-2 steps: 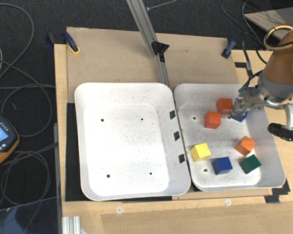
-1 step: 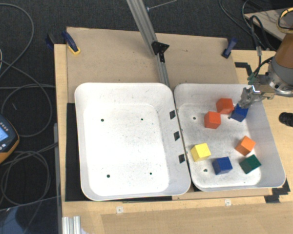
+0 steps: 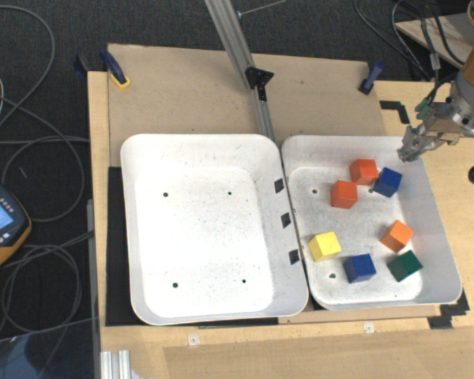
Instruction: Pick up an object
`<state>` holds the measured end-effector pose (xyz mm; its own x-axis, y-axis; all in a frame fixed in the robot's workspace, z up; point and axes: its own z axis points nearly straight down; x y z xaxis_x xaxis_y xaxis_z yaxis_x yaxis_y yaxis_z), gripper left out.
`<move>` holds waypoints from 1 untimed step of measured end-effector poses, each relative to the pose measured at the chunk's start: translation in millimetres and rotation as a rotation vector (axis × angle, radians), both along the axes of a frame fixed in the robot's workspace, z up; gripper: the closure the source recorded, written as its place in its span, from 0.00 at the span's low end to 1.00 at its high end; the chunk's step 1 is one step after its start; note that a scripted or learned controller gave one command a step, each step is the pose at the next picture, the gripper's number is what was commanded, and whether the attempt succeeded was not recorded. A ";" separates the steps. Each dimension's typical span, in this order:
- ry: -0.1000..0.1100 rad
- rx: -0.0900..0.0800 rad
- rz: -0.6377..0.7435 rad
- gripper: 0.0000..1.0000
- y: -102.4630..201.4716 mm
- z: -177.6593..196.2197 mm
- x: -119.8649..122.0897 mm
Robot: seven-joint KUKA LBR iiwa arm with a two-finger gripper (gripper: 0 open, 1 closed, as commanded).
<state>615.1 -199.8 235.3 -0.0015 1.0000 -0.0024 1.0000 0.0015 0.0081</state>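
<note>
Gripper [image 3: 411, 150] hovers over right bin [image 3: 434, 212] far-right corner (finger state: can't tell), so drop straight onto the nearby blue cube [image 3: 387, 181], clear of the touching orange cube [image 3: 363, 170].

Seven coloured blocks [image 3: 344, 193] in right bin [image 3: 434, 212]

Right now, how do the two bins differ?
The left bin holds no blocks; the right bin holds seven coloured ones. The left bin looks wider than the right bin. The tool hangs over the right bin's far corner, away from the left bin. Both are shallow and white.
</note>
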 end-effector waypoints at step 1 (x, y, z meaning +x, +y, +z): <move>0.010 0.005 0.003 1.00 50.3 -8.2 -11.7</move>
<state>603.4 -149.5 227.1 -0.0049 1.0000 0.0029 1.0000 0.0049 -0.0018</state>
